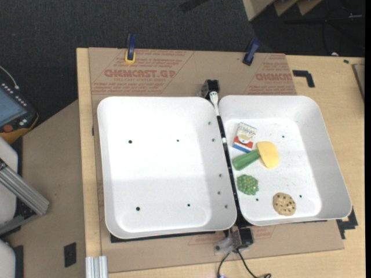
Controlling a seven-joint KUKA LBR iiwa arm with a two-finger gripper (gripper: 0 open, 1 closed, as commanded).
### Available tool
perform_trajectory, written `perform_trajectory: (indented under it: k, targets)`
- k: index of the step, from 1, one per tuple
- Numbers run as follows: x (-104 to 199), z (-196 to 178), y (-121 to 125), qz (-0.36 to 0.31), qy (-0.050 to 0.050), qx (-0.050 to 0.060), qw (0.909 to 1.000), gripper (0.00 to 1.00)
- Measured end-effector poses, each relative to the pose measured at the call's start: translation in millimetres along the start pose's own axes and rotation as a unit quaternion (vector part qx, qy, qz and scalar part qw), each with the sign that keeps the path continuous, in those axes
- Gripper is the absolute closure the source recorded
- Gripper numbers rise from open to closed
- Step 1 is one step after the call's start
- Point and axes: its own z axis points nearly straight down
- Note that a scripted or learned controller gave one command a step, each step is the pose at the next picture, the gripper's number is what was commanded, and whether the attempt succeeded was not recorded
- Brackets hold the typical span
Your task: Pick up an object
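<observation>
Five small things clustered in the right bin (324, 149), none lifted yet.

Grouped toward the right bin's left side, near the divider shared with the left bin (116, 155), presumably tipped there as a loose pile of candidates for picking. A small printed carton (246, 136) lying tilted at the top of the group; just below it a green cylinder (246, 159), slanted, touching or nearly touching a yellow wedge (268, 154) on its right. Lower down, a green bumpy ball (248, 185), and well apart toward the front rim a round tan cookie (284, 203) with dark specks. Cookie and ball standing free of neighbours, so probably the easiest to grasp cleanly. Both bins seated on brown board over the table (64, 155). Pincer's state: cannot tell.
</observation>
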Motion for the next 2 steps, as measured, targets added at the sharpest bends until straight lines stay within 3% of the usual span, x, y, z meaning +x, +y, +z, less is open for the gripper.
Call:
perform_trajectory:
  k: [2]
  targets:
    - [-1.8,0.1,0.1,0.000,0.000,0.000,1.0000,1.00]
